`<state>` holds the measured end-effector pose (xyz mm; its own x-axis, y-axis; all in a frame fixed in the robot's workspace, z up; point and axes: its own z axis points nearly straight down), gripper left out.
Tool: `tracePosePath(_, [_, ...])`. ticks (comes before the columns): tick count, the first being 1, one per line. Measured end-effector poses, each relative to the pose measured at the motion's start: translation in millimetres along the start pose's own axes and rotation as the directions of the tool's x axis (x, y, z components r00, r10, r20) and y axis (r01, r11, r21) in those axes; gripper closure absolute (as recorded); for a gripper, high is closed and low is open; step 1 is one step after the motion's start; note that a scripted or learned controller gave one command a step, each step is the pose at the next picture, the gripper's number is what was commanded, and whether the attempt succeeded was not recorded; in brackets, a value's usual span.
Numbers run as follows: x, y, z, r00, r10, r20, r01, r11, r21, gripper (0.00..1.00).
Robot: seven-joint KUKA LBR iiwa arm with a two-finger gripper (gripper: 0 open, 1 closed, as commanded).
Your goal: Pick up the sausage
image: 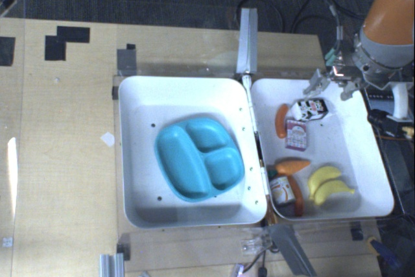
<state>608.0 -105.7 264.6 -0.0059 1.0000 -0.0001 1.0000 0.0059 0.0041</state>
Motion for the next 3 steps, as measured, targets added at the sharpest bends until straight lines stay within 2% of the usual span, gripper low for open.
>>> tracePosePath(1, [-21,60,10,0.977,-0.215,0.002,0.215,0.977,-0.003,0.00])
tracePosePath(2, [-21,60,10,0.977,-0.215,0.002,0.215,0.977,-0.003,0.00])
tracePosePath(3, [-49,62,23,0.855,-0.519,0.004,0.519,0.855,-0.004,0.00])
